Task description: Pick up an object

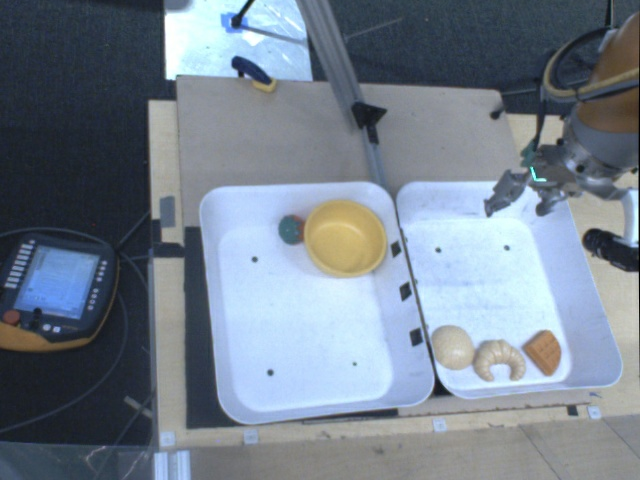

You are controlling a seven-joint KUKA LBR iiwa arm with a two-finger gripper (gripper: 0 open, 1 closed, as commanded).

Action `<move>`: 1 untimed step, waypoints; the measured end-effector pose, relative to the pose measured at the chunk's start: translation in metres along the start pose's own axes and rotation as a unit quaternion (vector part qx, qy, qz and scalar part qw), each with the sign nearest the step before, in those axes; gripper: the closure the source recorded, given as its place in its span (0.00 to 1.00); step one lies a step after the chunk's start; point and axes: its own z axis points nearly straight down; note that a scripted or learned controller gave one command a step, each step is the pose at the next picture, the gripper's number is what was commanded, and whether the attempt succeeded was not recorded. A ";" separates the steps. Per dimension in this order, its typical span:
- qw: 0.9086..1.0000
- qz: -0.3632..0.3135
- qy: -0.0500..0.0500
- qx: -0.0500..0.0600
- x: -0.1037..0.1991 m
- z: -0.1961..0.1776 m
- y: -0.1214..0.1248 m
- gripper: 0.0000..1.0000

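gripper (pixel 522 199) hovers over the right bin's (pixel 480 258) far right corner, fingers spread wide w/ nothing between them. targets sit along its near edge: round roll (pixel 452 347), croissant (pixel 500 359), orange wedge (pixel 543 352), packed tight, so a descent may nudge neighbours or pinch two. left bin (pixel 290 368) has a yellow bowl (pixel 345 237) w/ a green ball (pixel 291 229) touching it.

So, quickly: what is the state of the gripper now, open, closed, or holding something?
Gripper: jaws open, nothing between them, over the far end of the right bin.
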 end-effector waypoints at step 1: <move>1.000 0.000 0.000 0.000 0.000 0.000 0.000 0.00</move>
